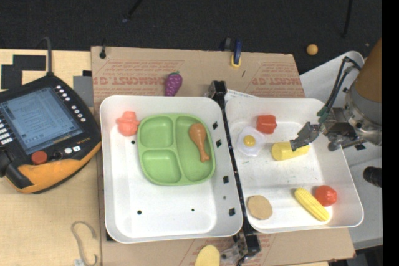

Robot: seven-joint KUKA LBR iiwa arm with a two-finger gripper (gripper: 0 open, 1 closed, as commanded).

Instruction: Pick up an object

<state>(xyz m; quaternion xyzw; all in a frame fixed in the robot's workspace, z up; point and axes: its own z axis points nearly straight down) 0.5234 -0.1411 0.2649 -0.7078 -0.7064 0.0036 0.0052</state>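
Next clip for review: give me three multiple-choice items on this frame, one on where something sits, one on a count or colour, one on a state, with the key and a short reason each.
1. Where does the drumstick lie?
A. In the green divided plate
B. In the right bin
C. On the cardboard

2. How many compartments does the green divided plate have?
A. Two
B. Three
C. Five

3. What is directly at the gripper?
A. The corn cob
B. The fried egg
C. The yellow wedge

Key: 1 A, the drumstick rests in the plate's upper right compartment. 2 B, three hollows show. 3 C, the gripper's tip sits at the wedge's right end; a grasp cannot be confirmed.
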